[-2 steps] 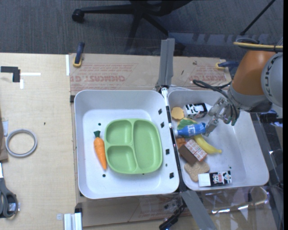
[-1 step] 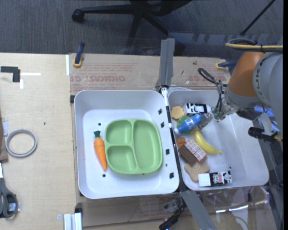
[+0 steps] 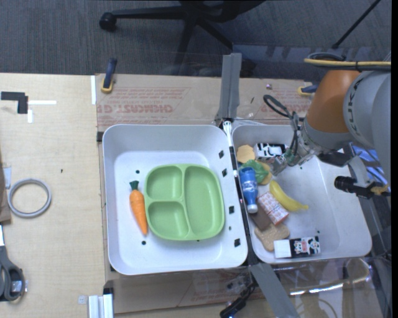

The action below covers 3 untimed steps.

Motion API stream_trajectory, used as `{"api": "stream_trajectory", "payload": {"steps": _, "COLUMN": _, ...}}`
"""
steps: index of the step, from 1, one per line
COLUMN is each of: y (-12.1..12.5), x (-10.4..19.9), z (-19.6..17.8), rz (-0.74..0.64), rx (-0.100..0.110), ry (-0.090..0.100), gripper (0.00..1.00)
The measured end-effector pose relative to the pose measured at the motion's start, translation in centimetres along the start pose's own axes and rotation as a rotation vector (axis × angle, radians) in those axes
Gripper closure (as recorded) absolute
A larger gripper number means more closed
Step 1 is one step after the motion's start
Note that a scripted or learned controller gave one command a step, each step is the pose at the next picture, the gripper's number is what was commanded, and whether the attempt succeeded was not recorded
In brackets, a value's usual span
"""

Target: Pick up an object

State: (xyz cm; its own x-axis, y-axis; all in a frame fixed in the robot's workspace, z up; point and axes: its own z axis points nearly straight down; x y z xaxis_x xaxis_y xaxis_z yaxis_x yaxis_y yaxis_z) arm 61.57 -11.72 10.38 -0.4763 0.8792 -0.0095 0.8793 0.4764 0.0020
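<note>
over the right bin, arm angled down-left

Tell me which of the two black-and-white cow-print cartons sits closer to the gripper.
The cow-print carton at the right bin's far wall, just left of the gripper. The other carton lies at the near edge, beside a white block.

One camera sits fixed above the bench, looking down at a slant from a middling height. It takes in both white bins whole: the left bin lies near the centre, the right bin toward the right side. The far edge of the bench runs across the top, with dark floor and a chair base beyond. The arm enters from the right.
</note>
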Motion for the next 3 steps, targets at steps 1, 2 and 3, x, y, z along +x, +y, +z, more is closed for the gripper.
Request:
{"api": "stream_trajectory", "payload": {"steps": 1, "y": 0.3, "x": 0.4, "z": 1.2, "rz": 0.447, "rx": 0.006, "ry": 0.007, "gripper": 1.00}}
{"api": "stream_trajectory", "payload": {"steps": 2, "y": 0.3, "x": 0.3, "z": 1.1, "rz": 0.448, "rx": 0.004, "ry": 0.005, "gripper": 0.00}}
{"api": "stream_trajectory", "payload": {"steps": 3, "y": -4.4, "x": 2.9, "z": 1.2, "rz": 0.134, "rx": 0.004, "ry": 0.009, "gripper": 0.00}}
